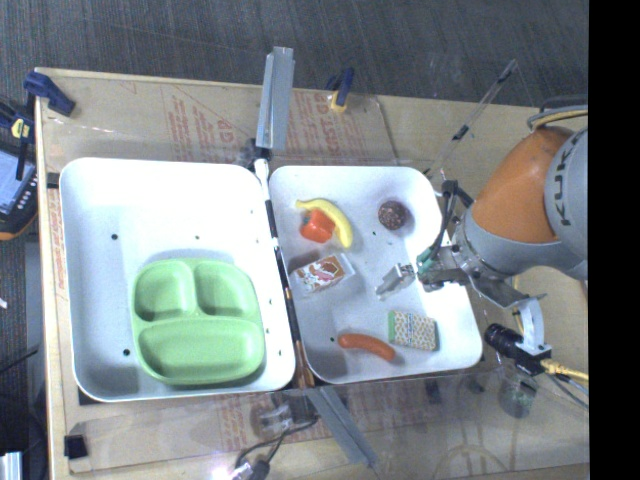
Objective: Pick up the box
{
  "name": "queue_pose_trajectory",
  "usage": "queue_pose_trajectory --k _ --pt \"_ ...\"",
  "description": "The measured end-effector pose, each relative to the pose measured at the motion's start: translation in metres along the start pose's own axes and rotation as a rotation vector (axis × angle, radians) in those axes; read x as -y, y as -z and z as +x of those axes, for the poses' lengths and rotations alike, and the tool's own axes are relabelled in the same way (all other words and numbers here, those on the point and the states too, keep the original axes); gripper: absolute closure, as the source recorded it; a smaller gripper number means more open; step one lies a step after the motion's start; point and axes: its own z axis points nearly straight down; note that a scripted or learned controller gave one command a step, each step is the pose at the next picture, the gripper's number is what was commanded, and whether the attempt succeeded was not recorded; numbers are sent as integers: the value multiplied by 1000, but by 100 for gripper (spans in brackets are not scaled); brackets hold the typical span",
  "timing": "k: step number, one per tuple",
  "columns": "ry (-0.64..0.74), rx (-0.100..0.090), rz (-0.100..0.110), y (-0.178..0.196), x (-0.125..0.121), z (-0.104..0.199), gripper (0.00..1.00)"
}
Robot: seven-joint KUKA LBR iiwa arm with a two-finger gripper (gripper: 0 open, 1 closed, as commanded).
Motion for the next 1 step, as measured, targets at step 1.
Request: queue_pose_trajectory --k 1 --pt "243 -2 3 -43 -15 74 0"
